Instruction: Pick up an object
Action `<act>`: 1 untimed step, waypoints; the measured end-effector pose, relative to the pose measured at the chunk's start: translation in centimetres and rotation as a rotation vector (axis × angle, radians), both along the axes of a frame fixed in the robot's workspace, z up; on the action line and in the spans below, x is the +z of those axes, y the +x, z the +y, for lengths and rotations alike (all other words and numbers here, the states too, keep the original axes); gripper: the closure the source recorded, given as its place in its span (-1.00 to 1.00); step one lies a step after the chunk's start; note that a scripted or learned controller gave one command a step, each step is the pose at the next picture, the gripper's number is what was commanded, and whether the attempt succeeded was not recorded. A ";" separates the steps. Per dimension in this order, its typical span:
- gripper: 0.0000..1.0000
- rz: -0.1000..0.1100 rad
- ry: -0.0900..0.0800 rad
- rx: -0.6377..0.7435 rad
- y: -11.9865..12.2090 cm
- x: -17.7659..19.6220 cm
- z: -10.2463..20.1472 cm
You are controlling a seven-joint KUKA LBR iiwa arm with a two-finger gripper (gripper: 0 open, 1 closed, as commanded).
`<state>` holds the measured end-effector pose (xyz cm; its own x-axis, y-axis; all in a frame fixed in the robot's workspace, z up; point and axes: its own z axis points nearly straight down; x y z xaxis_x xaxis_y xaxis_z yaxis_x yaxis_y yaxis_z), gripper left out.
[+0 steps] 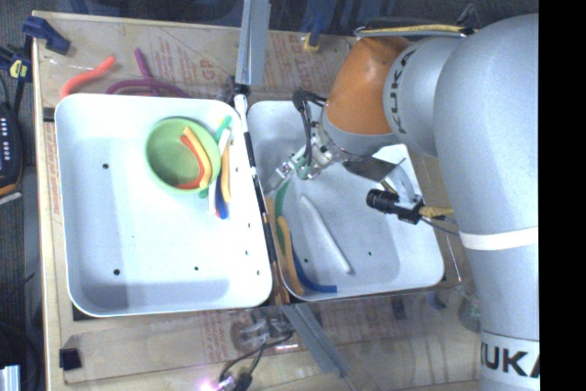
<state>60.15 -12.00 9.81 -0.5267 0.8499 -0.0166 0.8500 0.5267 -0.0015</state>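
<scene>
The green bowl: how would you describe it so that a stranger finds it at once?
Look at the left white bin. In its upper middle lies the green bowl, round, with thin coloured strips draped over its right rim. It is the sole round object among them.

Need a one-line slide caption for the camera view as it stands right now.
KUKA arm lowers its pincer into the right bin; a green bowl sits in the left bin.

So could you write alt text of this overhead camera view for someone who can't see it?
A grey robot arm reaches from the right, its claw low over the right white bin, near long strips along that bin's left wall. The left bin holds a green bowl with colourful strips across it.
</scene>
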 end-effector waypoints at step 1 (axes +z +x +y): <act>1.00 -0.001 0.004 0.005 0.1 1.0 0.3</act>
